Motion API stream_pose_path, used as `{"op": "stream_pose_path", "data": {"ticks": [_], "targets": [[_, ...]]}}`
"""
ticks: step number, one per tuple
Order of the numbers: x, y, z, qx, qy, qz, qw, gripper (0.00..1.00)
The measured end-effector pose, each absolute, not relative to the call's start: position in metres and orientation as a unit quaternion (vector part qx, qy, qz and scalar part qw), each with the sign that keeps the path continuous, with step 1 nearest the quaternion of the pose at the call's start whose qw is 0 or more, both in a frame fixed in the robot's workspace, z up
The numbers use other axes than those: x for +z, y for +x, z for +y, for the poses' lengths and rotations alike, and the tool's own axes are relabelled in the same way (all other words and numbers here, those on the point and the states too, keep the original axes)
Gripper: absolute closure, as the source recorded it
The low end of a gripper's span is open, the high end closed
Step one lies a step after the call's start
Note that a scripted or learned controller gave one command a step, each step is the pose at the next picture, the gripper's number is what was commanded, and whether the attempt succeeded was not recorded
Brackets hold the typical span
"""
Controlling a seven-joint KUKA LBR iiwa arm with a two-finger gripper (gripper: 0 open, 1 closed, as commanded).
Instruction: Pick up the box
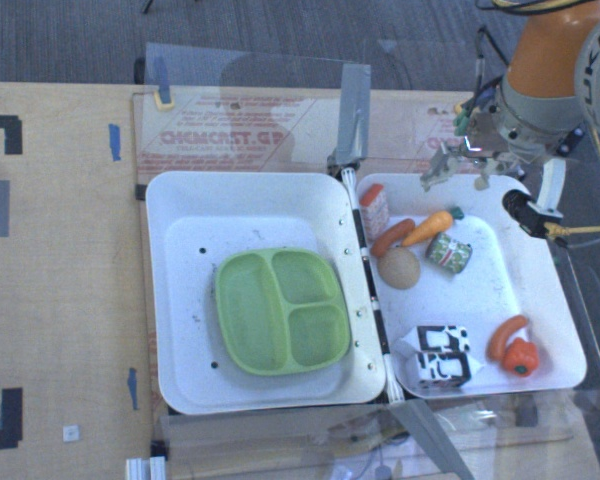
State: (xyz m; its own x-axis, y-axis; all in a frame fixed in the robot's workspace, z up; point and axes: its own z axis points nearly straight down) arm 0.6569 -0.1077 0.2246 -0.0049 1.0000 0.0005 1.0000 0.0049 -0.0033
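White and black, the small box [442, 354] lies at the near edge of the right bin [560, 298], close to the wall that divides it from the left bin [180, 218]. It looks like a small carton with a cow-like pattern, probably of cardboard, so I judge it light and stiff enough, but easy to dent if it is squeezed hard. It seems to lie tilted against the bin's rim, which could make it slip. A hold across its two flat sides, near the middle, seems the safest.

The gripper [460, 163] hangs over the far edge of the right bin, well apart from the box. I cannot tell how its jaws stand.

Between them lie a carrot [427, 228], a sausage [390, 238], an egg-like ball [400, 268] and a small can [448, 254]. A green divided plate [280, 313] rests in the left bin.
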Motion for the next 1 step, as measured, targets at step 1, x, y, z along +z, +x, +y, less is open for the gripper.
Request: {"op": "stream_pose_path", "data": {"ticks": [1], "targets": [[0.0855, 0.6183, -0.1093, -0.0012, -0.714, -0.7, -0.002, 0.0]]}}
